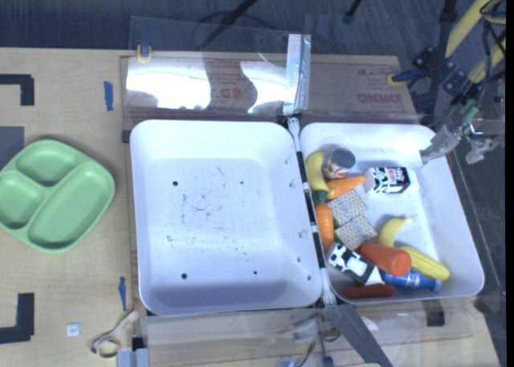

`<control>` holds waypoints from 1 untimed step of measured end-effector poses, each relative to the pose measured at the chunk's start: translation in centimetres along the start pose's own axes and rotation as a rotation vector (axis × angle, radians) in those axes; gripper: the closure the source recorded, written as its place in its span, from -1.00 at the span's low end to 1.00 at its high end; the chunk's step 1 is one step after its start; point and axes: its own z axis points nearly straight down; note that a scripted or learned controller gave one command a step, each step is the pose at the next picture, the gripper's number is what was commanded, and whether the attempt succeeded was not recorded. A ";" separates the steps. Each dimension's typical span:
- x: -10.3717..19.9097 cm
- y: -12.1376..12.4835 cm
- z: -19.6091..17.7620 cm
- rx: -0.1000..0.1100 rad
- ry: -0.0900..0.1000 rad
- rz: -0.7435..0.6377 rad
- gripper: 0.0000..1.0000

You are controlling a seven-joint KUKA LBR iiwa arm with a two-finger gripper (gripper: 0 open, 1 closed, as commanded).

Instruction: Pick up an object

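Two white bins [217, 148] on wooden bench [64, 277]

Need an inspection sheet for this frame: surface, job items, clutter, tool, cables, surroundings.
Surface: wooden bench with left bin and right bin.
Job's things: toys piled in right bin, including carrot, milk carton, corn cob, blue bottle.
Clutter: green divided plate on bench, left of bins.
Grippers: tool at right bin's far right rim; nothing seen in it.
Cables: yellow cable top right.
Surroundings: clear panel behind bins.
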 end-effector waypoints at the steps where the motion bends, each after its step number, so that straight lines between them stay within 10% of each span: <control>1: 2.3 -5.4 16.8 0.002 0.002 0.008 -1.00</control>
